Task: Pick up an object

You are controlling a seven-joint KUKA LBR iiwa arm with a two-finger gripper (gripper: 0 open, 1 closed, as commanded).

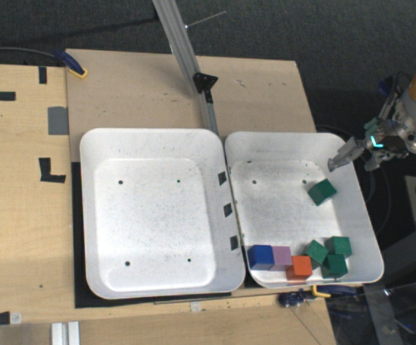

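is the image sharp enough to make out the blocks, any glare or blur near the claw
Camera view: lighting is even and soft, with no hard glare on the right bin. The lone green block and the cluster at the bin's near edge read clearly, if slightly soft. The claw at the right edge is small and a bit blurred, with a cyan light beside it.

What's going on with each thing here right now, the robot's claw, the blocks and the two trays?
Gripper: fingers spread, nothing between them, above the right bin's far right edge.
Lone green block: lying tilted, by itself, in the right bin.
Block cluster: blue, purple, orange and three green, packed along the near wall.
Right bin: holds all blocks.
Left bin: flat on the bench.
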